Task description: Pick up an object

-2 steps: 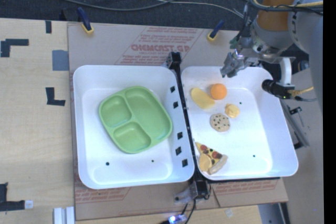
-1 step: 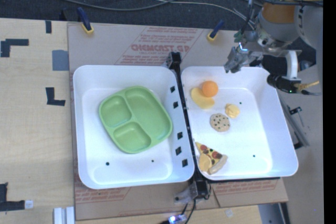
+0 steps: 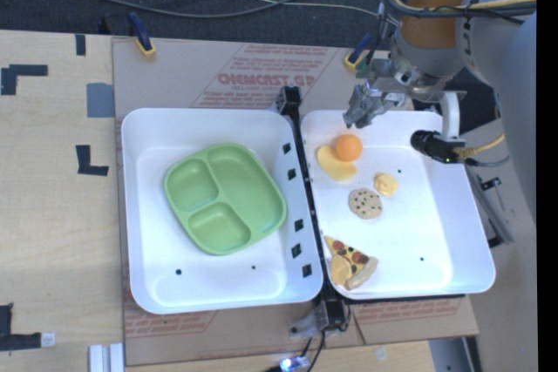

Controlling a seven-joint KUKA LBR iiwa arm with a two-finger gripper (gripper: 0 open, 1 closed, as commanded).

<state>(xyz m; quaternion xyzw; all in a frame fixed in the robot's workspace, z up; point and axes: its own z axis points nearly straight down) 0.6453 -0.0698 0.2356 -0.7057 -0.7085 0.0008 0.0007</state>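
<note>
Two-finger metal gripper (image 3: 359, 117), its opening impossible to judge, above the right shallow white plastic bin's (image 3: 453, 231) far edge; small smooth orange ball (image 3: 349, 146) just below it, touching a pale yellow rounded piece (image 3: 332, 164); round speckled cookie (image 3: 365, 204) nearby; green three-compartment plastic tray (image 3: 225, 197) in the left white bin (image 3: 144, 213); cardboard sheet (image 3: 227, 74) printed "CHEMCAST GP".

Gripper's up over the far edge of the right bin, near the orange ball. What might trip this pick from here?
The orange ball sits touching the pale yellow piece, so closing fingers may catch both or nudge one away. Being round, the ball could also roll off when touched. The gripper hangs near the bin's far rim and the black divider, so a slightly misplaced descent might clip either.
</note>
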